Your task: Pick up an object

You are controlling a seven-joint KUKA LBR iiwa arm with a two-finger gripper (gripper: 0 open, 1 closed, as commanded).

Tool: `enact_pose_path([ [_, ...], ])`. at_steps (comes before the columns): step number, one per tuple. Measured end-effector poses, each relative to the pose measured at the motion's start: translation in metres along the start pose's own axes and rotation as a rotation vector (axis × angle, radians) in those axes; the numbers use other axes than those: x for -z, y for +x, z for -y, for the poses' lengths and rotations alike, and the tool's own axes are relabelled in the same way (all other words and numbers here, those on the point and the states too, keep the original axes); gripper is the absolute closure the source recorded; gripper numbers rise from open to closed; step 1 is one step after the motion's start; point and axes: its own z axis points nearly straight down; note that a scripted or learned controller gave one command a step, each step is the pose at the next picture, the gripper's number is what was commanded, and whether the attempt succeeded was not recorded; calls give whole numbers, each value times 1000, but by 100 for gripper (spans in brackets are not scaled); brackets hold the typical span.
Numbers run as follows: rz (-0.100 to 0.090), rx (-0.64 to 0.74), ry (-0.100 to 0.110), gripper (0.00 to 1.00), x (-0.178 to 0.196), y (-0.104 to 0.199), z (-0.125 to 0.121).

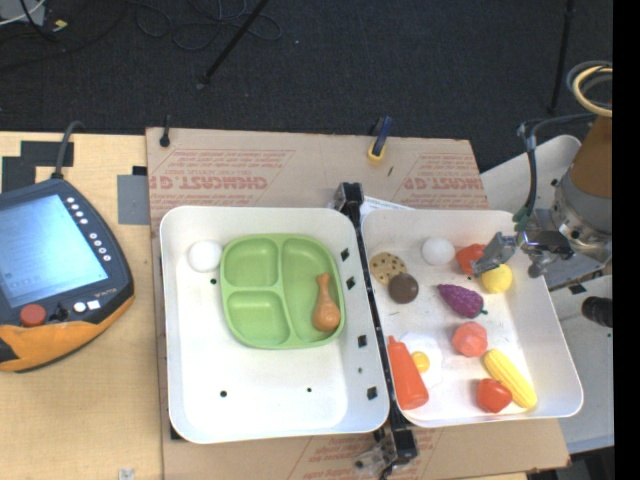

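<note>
Closest to where I stand, along the front of the right bin (560, 393), the toys are crowded: an orange carrot (406, 373) lies against the divider with a fried egg (424, 357) just beside it, and a corn cob (509, 375) sits over a red pepper (493, 395) in the front corner. A red tomato (469, 339) sits a little further back, then a purple eggplant (460, 299) at mid-bin. Nothing has been lifted; every piece rests on the bin floor

The left bin (260, 398) holds a green divided plate (279, 292) with an orange drumstick (326, 304) lying in its right compartment, and a white ball (204, 256) apart at the back corner

Toward the far side of the right bin, the gripper (497, 251) hangs low above a yellow lemon (496, 278), just beside a red piece (470, 259). My guess is it is lining up on one of those two. Whether its fingers are spread or closed I cannot tell. The neighbours sit tight here, so a finger could land on the wrong piece. A white egg (437, 251), a cookie (386, 265) and a brown ball (403, 288) lie leftward, out of its way
</note>
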Motion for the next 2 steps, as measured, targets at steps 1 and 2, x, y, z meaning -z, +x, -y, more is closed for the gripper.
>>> enact_pose_path([
  [1, 3, 2, -13, 0, 7, 0, -2],
  [2, 1, 3, -8, 0, -36, 0, -7],
])
